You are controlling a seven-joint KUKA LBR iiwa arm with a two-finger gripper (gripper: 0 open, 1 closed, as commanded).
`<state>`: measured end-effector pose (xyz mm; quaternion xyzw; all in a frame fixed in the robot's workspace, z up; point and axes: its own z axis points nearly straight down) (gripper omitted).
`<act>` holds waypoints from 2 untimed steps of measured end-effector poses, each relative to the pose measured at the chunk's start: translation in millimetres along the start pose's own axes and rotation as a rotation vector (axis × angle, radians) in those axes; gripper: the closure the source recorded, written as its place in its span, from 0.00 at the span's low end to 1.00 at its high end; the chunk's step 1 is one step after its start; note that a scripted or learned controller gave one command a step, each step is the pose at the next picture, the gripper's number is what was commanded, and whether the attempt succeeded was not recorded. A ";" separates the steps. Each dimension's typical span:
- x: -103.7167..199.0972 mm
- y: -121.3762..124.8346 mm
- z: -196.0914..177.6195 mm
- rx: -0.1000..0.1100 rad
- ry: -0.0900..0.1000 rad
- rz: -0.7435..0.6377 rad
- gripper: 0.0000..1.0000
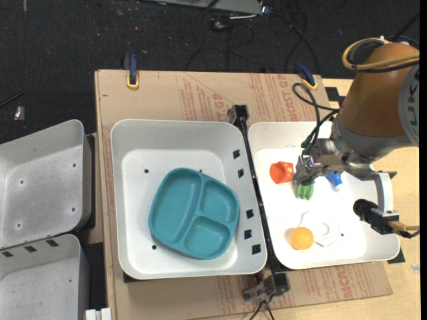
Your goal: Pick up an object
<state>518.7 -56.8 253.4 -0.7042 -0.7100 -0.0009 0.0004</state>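
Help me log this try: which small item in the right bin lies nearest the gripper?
The green item, directly under the gripper; the orange piece and fried-egg toy sit farther off.

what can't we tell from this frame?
- End effector, camera view: the wrist above covers its tips, so grip state is unreadable.
- Green object: top hidden under the end effector; contact unclear.
- Blue object: mostly covered by the arm, identity unclear.
- Arm: cut off by the right edge.

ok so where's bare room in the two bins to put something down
Right bin: bare floor along its near edge right of the fried egg toy, and its far strip. Crowded mid-bin, where the gripper hangs over the green piece beside the orange piece. Left bin: bare margins around the teal divided plate.
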 end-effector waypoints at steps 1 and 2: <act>44.0 -0.8 2.5 0.001 0.000 0.001 1.00; 107.4 -6.5 11.3 0.002 0.000 -0.001 1.00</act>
